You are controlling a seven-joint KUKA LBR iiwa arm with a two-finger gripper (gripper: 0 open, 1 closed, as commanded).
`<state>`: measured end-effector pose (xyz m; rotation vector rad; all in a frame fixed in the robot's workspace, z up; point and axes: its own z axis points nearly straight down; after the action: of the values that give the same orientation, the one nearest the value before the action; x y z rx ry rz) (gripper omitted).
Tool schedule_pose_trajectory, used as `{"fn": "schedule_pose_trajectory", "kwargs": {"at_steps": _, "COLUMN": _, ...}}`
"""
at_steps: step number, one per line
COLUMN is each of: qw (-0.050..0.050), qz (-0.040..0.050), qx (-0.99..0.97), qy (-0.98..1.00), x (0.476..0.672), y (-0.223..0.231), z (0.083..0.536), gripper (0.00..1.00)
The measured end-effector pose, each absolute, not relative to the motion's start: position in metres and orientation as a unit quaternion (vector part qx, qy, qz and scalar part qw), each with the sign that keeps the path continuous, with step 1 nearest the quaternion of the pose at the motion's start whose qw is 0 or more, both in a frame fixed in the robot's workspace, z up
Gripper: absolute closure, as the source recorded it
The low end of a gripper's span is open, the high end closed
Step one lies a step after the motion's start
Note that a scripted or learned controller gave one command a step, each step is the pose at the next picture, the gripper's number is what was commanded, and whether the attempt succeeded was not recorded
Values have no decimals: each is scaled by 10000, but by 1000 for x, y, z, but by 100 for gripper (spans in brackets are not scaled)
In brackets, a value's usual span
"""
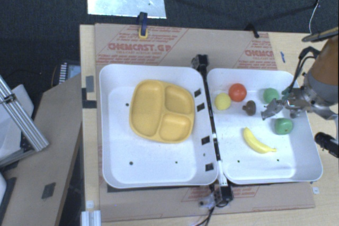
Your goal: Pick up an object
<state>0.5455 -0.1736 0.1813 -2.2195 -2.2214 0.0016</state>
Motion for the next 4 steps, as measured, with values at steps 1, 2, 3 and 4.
{"fn": "schedule_pose_trajectory", "kwargs": {"at_steps": 1, "qw": 21, "qz": 8, "qx": -7070, "qy": -7072, "x": 538, "y": -167, "z": 124, "gripper": 0}}
{"fn": "schedule_pose_trajectory", "kwargs": {"at_steps": 2, "qw": -19, "qz": -6, "qx": -7071, "qy": -7071, "x": 540, "y": -169, "z": 138, "gripper": 100}}
{"fn": "schedule_pose_trajectory", "kwargs": {"at_steps": 3, "qw": -30, "qz": -14, "qx": -7067, "qy": -7075, "x": 540, "y": -174, "z": 183, "gripper": 100}}
{"fn": "schedule_pose_trajectory", "kwargs": {"at_steps": 4, "qw": -31, "qz": -14, "qx": -7059, "qy": -7083, "x": 536, "y": -178, "z": 228, "gripper": 100}}
